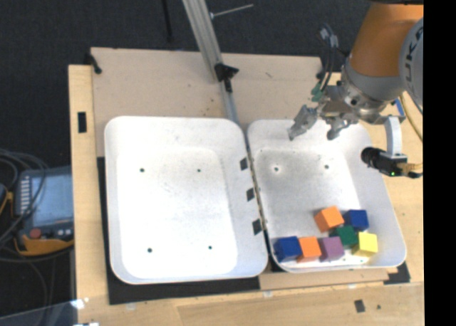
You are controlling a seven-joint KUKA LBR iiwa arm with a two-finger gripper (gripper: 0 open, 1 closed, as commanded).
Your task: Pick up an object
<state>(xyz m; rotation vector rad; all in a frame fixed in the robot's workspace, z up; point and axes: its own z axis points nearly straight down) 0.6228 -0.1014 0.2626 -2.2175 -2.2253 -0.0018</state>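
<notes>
Jaws: two-finger gripper point(315, 124) spread open, gripping nothing, above right white bin point(370, 168).
Blocks: small coloured cubes point(329, 235) clustered in that bin's near corner.

Left bin point(128, 175): we see a shallow white tray on the bench, its floor speckled grey with four dark dots.
Bench point(164, 82): we see a tan board under both bins, with pale wood edging.
Metal rail point(199, 25): we see it slanting from the far edge down to between the bins.
Handheld pendant point(43, 207): we see it at the far left, with cables beside it.
</notes>
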